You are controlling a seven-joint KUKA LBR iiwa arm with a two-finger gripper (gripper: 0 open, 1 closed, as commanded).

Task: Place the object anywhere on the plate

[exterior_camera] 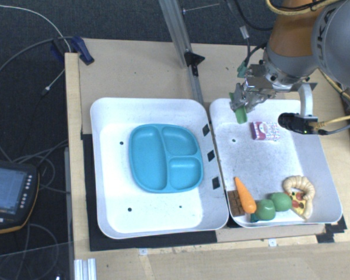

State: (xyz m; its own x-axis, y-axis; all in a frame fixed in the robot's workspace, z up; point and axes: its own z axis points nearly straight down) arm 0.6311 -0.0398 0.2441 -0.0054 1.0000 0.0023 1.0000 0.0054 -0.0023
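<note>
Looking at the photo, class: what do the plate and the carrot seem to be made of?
Plate: probably moulded plastic, uniform blue with a smooth, slightly glossy surface and rounded compartments. Carrot: likely a plastic toy, evenly orange and smooth.

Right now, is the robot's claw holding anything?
Gripper: yes, shut on a small green object, held above the far left corner of the right bin.
</note>
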